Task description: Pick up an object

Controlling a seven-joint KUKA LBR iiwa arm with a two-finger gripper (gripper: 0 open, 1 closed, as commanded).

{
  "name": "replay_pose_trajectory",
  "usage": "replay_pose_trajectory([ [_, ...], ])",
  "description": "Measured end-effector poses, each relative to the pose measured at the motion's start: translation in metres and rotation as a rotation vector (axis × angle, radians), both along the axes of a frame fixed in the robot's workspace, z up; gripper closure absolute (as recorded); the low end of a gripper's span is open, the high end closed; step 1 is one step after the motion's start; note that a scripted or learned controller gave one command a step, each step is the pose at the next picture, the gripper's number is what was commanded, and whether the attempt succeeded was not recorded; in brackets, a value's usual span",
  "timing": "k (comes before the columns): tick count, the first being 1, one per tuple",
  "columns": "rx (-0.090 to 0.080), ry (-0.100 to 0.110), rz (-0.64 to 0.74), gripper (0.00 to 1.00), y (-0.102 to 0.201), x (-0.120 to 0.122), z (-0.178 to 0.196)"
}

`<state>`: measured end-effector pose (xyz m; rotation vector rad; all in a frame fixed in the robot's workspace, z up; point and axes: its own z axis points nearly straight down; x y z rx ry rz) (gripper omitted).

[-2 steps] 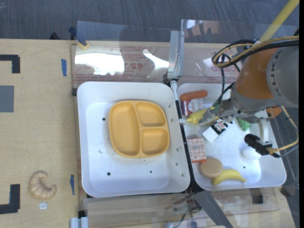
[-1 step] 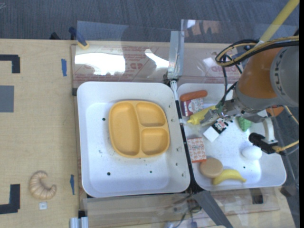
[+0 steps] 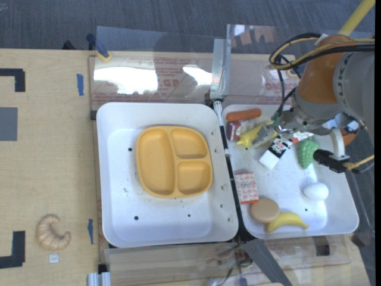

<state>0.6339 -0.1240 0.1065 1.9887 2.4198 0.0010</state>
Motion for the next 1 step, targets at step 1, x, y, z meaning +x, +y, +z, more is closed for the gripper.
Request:
replay_pose_trajectory([
  [1, 0.003, -0.03, -0.178, 0.0, -0.0115, -0.0445, 0.0027],
])
